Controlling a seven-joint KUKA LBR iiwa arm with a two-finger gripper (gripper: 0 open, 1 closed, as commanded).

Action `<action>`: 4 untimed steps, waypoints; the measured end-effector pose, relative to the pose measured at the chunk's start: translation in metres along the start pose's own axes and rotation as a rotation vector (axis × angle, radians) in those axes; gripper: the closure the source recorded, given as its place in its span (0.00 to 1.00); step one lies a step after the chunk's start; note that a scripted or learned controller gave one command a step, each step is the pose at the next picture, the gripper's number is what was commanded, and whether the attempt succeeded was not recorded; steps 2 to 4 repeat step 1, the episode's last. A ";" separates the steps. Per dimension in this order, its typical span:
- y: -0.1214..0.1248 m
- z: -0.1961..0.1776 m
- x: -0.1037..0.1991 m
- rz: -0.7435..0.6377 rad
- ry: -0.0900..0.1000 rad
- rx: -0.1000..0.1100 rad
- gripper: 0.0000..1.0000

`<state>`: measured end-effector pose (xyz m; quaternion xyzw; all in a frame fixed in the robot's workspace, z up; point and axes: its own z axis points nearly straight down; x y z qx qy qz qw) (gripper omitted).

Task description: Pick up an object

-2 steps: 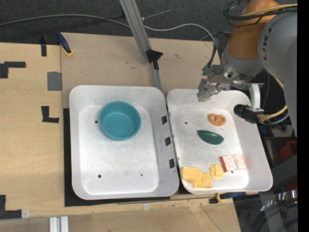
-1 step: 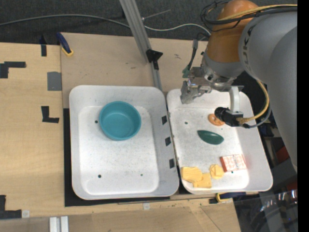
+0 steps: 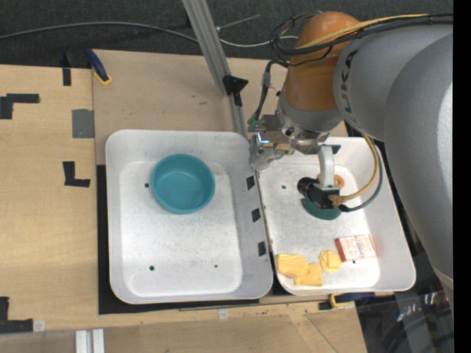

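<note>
Wooden bench (image 3: pixel 37 256) with seemingly taped marks (image 3: pixel 72 175)

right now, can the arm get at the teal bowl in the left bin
Probably yes. The teal bowl sits alone and upright in the left bin with nothing over it; the arm hangs above the right bin, so it would just need to swing across.

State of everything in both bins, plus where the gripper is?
Bowl: upright, empty, in left bin.
Yellow pieces: lying flat, front of right bin.
Red and white packet: lying flat, beside the yellow pieces.
Green thing: in right bin, partly hidden.
Gripper: over the divide between bins.
</note>
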<state>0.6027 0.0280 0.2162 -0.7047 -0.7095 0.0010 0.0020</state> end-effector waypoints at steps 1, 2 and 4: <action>-0.013 0.004 0.045 0.001 0.000 0.000 1.00; -0.013 0.004 0.045 0.001 0.000 0.000 1.00; -0.013 0.004 0.045 0.001 0.000 0.000 1.00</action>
